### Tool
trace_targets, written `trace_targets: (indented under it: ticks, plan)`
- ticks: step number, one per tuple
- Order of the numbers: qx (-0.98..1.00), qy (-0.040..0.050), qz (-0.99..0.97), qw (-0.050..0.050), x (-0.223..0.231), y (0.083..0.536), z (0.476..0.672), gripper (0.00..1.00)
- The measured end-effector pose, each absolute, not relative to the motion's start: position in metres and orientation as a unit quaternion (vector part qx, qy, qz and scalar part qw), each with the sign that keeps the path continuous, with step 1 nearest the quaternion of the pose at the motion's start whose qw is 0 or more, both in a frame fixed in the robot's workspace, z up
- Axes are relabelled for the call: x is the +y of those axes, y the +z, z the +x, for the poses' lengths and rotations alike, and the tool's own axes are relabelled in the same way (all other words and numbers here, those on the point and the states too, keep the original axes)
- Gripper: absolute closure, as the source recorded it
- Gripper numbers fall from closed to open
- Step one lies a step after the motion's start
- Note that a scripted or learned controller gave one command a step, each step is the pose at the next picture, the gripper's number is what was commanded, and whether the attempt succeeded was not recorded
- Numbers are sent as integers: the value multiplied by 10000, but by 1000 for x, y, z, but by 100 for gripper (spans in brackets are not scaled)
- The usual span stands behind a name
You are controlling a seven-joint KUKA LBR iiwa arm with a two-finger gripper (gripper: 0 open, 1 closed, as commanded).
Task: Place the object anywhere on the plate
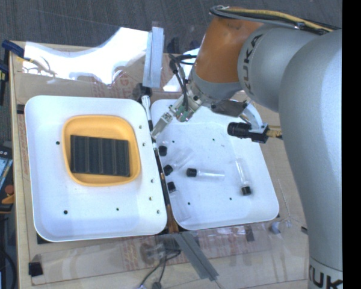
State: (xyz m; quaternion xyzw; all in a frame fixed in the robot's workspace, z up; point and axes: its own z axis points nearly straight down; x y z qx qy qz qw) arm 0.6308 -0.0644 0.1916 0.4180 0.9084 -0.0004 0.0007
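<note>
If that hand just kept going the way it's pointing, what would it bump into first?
Most likely the right bin, at its upper left corner beside the divide between the two bins. The hand slants down and left there. Depth is hard to judge from above.

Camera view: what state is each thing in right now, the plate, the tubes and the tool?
Yellow plate: flat in the left bin, carrying a dark ridged insert.
Clear tube: capped, lying on its side in the right bin.
Second clear tube: capped, lying on its side, apart from the first.
Tool: over the right bin's far left corner, grip unclear.
</note>
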Motion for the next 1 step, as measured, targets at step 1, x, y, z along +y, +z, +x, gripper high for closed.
trace_targets:
  ticks: [1]
  plan:
    - [9597, -6, 2812, -19, -64, 191, 601, 0]
